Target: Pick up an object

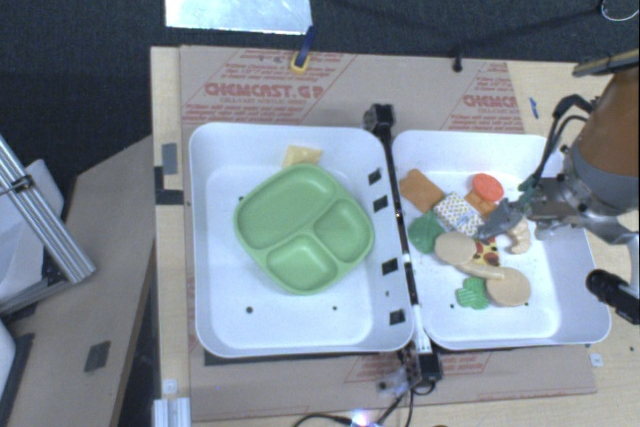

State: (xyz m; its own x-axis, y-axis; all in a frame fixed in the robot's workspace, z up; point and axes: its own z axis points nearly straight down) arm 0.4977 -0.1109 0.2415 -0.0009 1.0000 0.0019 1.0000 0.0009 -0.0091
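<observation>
Left bin (215,315): a green divided plate (305,228). Right bin (575,315): a close-packed heap of toy foods (470,235), touching one another. The tool (497,223) is low over the heap's right side; a pinch here may slip or drag neighbours. Whether it is apart or clamped cannot be told.

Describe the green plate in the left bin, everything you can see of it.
The green divided plate looks like matte, pale green plastic, with rounded corners and three compartments: one large toward the back, two smaller toward the front. It lies flat and upright, turned at an angle to the walls of the left bin, roughly in the middle of the floor. Nothing sits in its compartments. A small yellow piece lies at its back edge; whether they touch is unclear.
</observation>
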